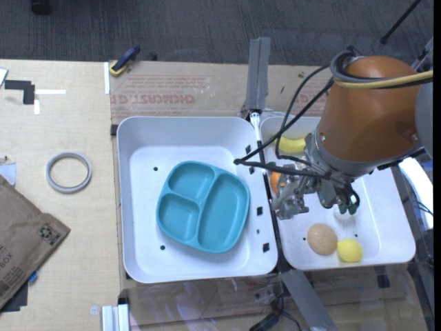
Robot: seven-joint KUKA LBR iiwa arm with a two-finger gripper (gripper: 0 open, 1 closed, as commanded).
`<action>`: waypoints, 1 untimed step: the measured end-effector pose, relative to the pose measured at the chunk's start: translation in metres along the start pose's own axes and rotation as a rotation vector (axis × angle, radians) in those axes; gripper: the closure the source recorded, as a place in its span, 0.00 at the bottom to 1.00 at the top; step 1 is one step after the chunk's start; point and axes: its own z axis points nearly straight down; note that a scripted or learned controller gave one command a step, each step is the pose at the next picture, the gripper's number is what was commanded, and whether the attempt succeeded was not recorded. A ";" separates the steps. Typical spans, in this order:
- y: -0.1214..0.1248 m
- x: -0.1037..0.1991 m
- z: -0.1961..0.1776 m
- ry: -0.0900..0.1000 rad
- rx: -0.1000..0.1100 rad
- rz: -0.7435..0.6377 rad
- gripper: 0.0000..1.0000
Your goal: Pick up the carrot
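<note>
Hovering hand (289, 202): low in the right bin (393, 254), grip cannot be told
carrot (275, 181): orange sliver beside the hand
blue tray (203, 207): left bin (138, 185)

Orange-banded arm (372, 116), black cables (296, 102)

The pale wooden surface (62, 116) bears two shallow white bins side by side, the left bin (131, 205) and right bin (393, 247), a tape ring (69, 172) and a brown cardboard box (24, 243) at its left
</note>
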 end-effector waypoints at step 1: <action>-0.008 -0.036 0.031 0.004 0.000 0.076 1.00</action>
